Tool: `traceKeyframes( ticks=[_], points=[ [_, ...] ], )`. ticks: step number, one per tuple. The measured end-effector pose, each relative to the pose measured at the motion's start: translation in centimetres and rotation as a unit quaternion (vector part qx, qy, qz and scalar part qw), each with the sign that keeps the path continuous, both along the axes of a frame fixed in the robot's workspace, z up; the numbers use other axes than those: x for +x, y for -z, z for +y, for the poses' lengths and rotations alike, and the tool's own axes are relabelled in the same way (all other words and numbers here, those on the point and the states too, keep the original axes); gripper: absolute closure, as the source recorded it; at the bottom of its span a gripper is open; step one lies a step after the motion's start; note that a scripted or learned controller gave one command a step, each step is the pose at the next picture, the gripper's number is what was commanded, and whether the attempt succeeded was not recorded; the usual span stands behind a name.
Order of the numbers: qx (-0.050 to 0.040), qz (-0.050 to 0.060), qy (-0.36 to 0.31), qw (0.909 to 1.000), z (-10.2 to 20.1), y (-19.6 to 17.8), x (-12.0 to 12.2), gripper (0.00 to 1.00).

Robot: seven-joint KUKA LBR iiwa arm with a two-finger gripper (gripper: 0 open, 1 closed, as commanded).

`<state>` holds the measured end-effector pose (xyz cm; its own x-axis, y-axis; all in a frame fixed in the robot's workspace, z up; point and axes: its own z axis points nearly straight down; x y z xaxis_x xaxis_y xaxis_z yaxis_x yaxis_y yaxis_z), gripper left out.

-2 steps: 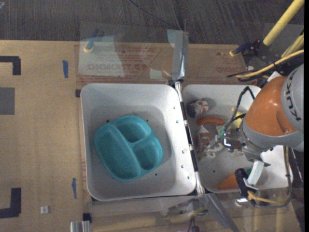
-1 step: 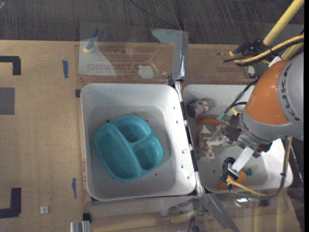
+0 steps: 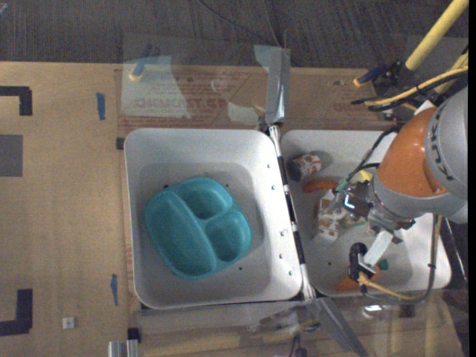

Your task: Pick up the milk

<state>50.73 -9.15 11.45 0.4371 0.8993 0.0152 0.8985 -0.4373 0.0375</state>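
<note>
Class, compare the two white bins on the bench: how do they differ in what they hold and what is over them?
The left bin holds one teal divided tray; the right bin holds several small items, some orange. The arm hangs over the right bin, nothing over the left bin. Both are shallow, white and set side by side.

The grey arm (image 3: 454,151) reaches in from the right, its orange band (image 3: 407,162) above the wrist, bent downward with the pincer (image 3: 343,203) pointing left.

We cannot make out the gripper (image 3: 348,208) fingers; the wrist covers part of the milk carton (image 3: 328,218), and its print is too blurred to read.
</note>
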Motion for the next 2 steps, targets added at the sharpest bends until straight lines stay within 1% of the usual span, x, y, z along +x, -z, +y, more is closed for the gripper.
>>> traceKeyframes(
  ticks=[1, 2],
  points=[
    [0.0008, -0.004, 0.001, 1.0000, -0.1, -1.3, 0.2, 1.00],
    [-0.0052, 0.019, -0.287, 0.9578, 5.8, -7.0, -1.1, 1.00]
  ],
)
